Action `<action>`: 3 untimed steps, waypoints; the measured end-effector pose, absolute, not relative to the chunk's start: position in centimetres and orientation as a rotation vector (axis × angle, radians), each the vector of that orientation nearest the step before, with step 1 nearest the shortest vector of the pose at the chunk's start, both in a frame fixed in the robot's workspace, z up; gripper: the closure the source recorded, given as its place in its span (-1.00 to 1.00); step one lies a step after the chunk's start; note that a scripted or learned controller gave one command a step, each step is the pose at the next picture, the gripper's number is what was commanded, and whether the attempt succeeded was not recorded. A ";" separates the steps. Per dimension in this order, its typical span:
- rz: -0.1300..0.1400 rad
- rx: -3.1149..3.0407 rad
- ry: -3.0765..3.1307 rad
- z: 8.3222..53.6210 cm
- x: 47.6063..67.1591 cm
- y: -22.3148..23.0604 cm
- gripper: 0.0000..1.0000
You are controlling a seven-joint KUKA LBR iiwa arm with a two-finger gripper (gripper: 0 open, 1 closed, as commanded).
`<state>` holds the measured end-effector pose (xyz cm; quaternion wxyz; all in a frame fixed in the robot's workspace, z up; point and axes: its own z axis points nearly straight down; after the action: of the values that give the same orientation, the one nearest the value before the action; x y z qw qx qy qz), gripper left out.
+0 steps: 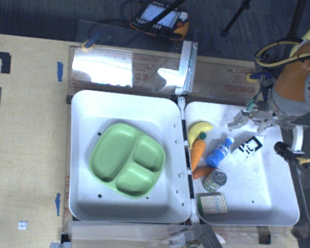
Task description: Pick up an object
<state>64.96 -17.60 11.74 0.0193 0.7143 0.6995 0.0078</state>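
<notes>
I saw the gripper [251, 116] hovering over the far side of the right bin [277, 207]; I could not tell how it was set. The objects lay apart from it along that bin's left side: a yellow banana [198, 129] farthest, an orange carrot [198, 152] just beside it, a blue bottle [219, 151], a small can [215, 179], and a sponge [213, 203] nearest. A green divided plate [127, 159] sat in the left bin [88, 112].
</notes>
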 end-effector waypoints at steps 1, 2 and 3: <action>-0.001 2.209 2.235 17.9 60.6 -14.2 -1.00; 0.001 2.046 2.384 8.8 60.9 -10.4 -1.00; 0.008 2.222 2.215 8.7 56.4 -9.8 -1.00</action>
<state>56.41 -9.83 8.68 0.0019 0.7082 0.7060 0.0025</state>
